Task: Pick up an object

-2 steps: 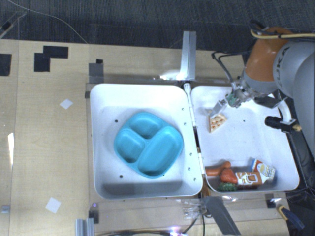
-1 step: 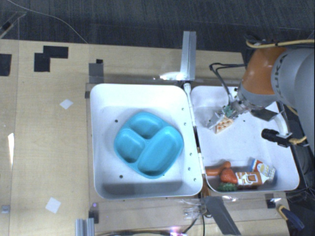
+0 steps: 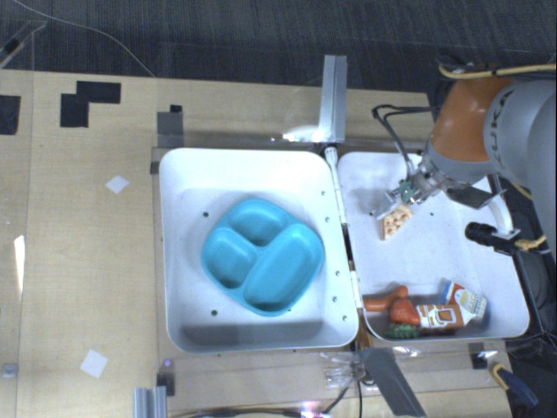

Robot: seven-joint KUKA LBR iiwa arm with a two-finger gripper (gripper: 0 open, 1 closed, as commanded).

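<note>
Toward the right bin's [image 3: 513, 316] upper middle, the claw [image 3: 409, 190] hangs directly above a small waffle-like cracker [image 3: 394, 222]. That cracker lies at seven o'clock from it, long axis running one-to-seven; whether the claw is spread or pinched, I cannot tell.

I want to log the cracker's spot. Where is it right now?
The small tan waffle-patterned cracker lies in the right white bin, in its upper left part, just below the gripper.
</note>
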